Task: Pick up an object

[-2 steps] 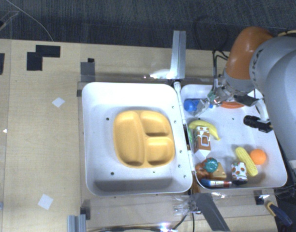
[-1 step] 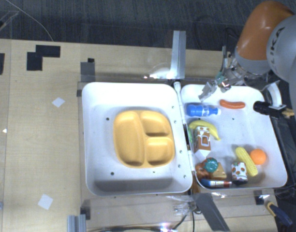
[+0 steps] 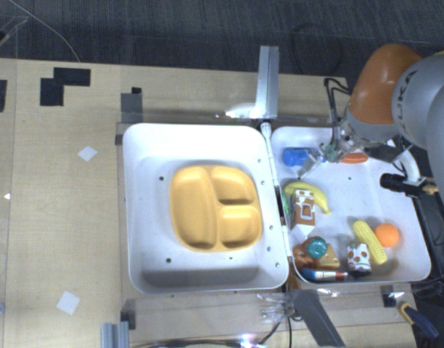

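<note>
Red marker [image 3: 325,274] bears possibly lettering, too blurred.

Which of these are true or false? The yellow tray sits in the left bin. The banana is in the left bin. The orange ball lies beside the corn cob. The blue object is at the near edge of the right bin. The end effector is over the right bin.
1. The yellow tray sits in the left bin: true.
2. The banana is in the left bin: false, it lies in the right bin.
3. The orange ball lies beside the corn cob: true.
4. The blue object is at the near edge: false, it lies at the far edge.
5. The end effector is over the right bin: true.
</note>
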Controlling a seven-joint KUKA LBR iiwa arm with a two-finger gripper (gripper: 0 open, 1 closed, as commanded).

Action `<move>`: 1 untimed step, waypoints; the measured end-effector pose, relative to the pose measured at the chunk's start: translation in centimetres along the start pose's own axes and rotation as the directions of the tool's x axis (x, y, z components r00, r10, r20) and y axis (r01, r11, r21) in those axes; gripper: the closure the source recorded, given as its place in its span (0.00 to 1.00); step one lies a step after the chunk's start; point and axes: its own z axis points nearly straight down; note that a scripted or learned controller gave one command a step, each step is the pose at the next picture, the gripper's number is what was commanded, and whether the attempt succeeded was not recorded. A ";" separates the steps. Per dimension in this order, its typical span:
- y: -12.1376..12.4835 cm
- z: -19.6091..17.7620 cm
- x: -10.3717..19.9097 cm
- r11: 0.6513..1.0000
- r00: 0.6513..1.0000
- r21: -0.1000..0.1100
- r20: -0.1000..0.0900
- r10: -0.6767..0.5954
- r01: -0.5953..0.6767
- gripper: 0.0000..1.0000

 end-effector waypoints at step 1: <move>2.3 0.6 -0.2 0.991 0.992 0.021 -0.008 0.129 -0.129 0.00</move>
